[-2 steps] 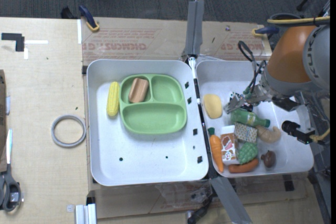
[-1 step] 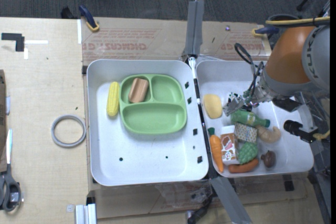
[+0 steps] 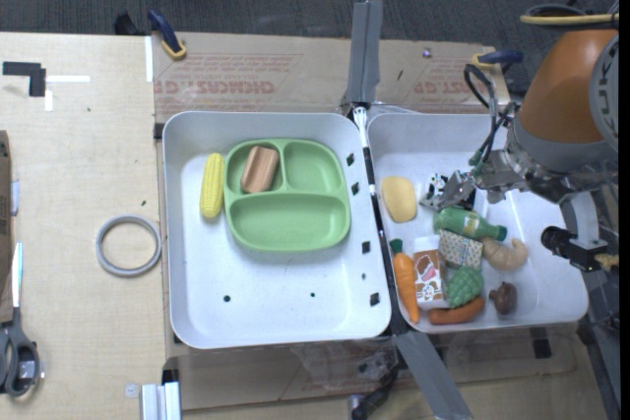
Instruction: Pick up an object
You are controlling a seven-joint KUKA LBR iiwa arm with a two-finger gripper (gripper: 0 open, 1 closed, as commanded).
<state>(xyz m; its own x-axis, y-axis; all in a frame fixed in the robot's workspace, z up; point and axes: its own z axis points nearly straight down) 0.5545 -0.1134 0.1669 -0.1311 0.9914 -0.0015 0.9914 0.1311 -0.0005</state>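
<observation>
While hovering over right bin (image 3: 551, 305), my claw (image 3: 455, 190) sits just above green bottle (image 3: 471, 225), beside yellow lemon (image 3: 399, 199); cannot tell claw's grip state.

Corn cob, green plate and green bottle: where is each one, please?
Corn cob (image 3: 211, 185), camera view: middle of the yellow cob.
Green plate (image 3: 291, 233), camera view: bare floor of its large front compartment.
Green bottle (image 3: 471, 226), camera view: middle of its body, lying in the right bin.
</observation>
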